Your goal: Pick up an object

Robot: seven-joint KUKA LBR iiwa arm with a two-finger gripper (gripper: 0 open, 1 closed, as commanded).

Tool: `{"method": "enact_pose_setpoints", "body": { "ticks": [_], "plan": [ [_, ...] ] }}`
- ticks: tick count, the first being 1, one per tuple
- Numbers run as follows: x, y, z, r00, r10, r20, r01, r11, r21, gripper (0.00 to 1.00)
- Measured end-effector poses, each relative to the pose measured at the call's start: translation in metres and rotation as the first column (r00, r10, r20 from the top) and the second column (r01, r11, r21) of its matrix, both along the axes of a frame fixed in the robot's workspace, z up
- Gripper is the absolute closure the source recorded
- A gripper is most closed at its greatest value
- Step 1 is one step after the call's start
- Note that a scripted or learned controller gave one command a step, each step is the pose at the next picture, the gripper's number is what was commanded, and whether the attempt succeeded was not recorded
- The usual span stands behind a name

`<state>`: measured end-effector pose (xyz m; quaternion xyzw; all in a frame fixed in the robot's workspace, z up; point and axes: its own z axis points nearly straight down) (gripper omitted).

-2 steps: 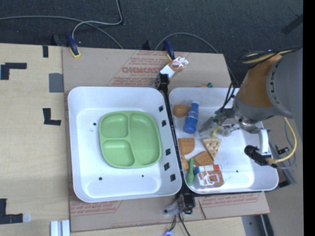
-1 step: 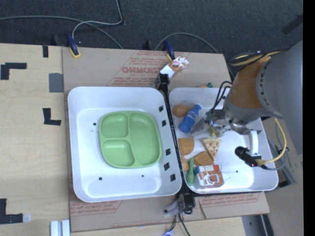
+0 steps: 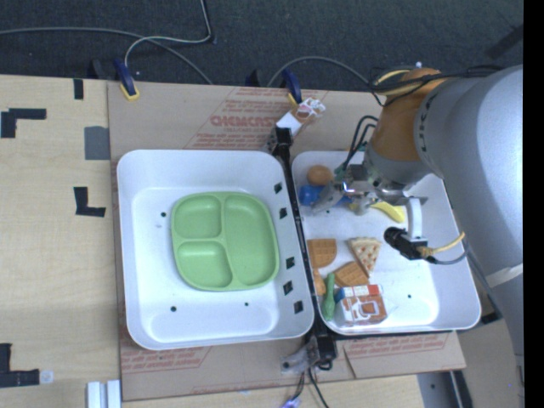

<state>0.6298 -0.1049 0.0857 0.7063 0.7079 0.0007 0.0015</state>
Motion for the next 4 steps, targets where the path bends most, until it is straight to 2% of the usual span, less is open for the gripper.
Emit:
{"method": "enact_pose_setpoints", "body": {
  "ticks": [1, 2, 3, 4],
  "plan": [
    [0.033, 0.0, -0.002, 0.999, 0.001, -0.032, -0.001, 1.0, 0.001, 0.0],
    [0.039, -0.056, 0.128, 1.0, -0.002, -0.001, 0.002, 1.0, -0.002, 0.0],
    [-0.016, 0.007, 0.061, 1.0, 0.0, -0.007, 0.0, 1.0, 0.002, 0.0],
    [-0.013, 0.006, 0.0, 1.0, -0.001, -0.002, 0.001, 1.0, 0.0, 0.0]
  ]
}}
